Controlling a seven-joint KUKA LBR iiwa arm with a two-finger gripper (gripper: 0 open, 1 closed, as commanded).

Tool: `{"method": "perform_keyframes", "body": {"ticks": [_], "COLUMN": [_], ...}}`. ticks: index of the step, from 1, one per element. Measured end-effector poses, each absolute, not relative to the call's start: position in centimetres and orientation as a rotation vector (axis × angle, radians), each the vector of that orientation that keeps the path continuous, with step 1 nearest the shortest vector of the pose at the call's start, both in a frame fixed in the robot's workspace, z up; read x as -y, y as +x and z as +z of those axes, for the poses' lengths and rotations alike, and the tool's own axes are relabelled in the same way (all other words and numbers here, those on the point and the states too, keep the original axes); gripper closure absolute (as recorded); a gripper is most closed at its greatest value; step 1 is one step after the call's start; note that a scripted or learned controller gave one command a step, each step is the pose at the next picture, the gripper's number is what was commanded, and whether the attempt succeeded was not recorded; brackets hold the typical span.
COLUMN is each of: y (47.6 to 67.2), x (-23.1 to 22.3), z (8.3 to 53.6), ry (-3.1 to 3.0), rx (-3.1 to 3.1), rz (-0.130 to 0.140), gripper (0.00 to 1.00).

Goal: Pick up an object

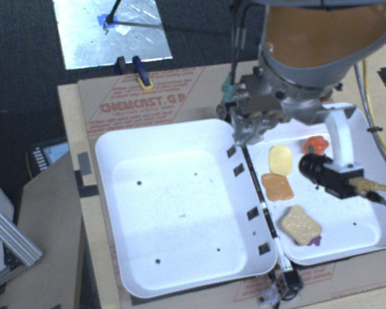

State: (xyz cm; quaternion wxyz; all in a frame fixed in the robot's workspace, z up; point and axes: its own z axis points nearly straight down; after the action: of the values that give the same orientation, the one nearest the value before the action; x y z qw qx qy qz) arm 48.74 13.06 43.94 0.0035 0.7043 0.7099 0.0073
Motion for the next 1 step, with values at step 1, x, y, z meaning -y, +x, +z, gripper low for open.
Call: {"method": "perform_keyframes", "body": {"ticks": [1], "y": [48.67], "x": [-16.52], "z": [45.48], "ry": [2.212], "rx": [-2.229], "rz": [0.007], "gripper": [1.0]}}
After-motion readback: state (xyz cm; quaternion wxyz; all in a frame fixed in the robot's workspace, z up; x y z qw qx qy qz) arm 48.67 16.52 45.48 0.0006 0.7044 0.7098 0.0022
